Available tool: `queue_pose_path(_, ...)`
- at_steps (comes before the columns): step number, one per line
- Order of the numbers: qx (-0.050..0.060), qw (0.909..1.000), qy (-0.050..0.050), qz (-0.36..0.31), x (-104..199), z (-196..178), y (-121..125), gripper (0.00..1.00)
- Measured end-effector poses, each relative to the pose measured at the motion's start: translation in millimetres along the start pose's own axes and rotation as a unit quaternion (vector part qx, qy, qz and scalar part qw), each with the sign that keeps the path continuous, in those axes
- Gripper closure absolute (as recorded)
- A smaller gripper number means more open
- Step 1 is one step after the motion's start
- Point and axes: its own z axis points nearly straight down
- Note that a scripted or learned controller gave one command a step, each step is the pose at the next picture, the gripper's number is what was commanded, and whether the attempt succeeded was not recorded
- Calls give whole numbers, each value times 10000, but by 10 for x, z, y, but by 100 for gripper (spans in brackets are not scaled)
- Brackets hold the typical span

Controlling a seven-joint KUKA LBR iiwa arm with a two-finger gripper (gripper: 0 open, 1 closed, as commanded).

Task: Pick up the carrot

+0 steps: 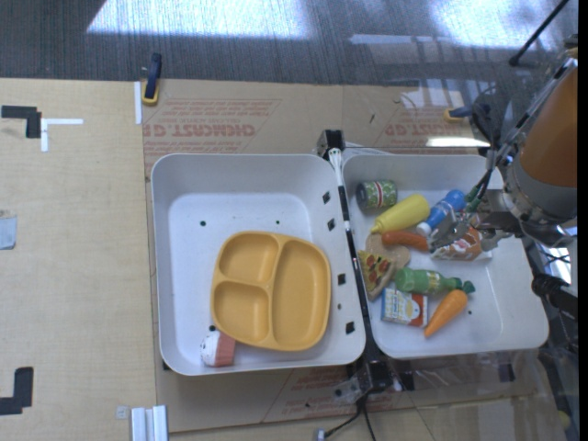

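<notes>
The carrot [446, 309] is orange with a green top and lies near the front of the right bin [514, 324], tip pointing down-left. My gripper [457, 233] hangs over the middle of that bin, above a red-and-white packet [467, 245] and beside a blue bottle [448, 207]. It is some way behind the carrot and apart from it. The carrot lies free on the bin floor, touching a green bottle [427, 280].
The right bin also holds a green can [377, 193], a yellow bottle [401, 215], a sausage [404, 240], a pizza slice [378, 269] and a small carton [402, 307]. The left bin [184, 246] holds a yellow divided plate [272, 289] and a pink-white item [218, 349].
</notes>
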Motion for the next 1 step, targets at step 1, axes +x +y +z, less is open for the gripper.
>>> queue_pose_path(1,0,9935,10,-1141,-313,1355,-245,0)
